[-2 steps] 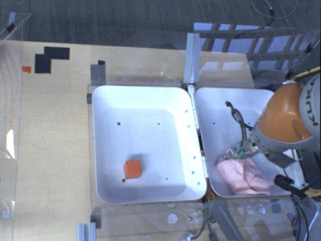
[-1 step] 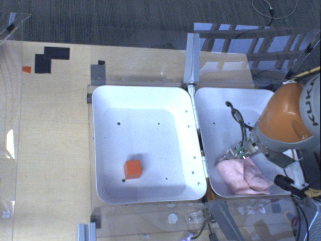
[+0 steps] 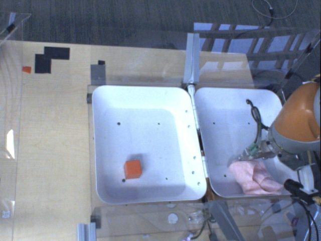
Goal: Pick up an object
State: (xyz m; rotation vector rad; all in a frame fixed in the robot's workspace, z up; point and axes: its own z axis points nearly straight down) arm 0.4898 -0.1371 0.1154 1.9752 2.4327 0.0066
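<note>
A small orange cube [image 3: 133,169] lies in the lower left part of the left white bin [image 3: 105,134]. A crumpled pink cloth [image 3: 255,178] rests in the near right corner of the right white bin [image 3: 220,109]. The arm comes in from the right, its orange band [image 3: 301,117] over that bin's right edge. My gripper [image 3: 253,153] is low over the top edge of the pink cloth, seemingly touching it. The wrist hides much of the gripper.
A dark cable [image 3: 256,117] runs from the arm down toward the gripper over the right bin. A metal divider [image 3: 192,64] stands behind the seam between the bins. Black and orange markers [image 3: 47,59] lie on the wooden bench at far left.
</note>
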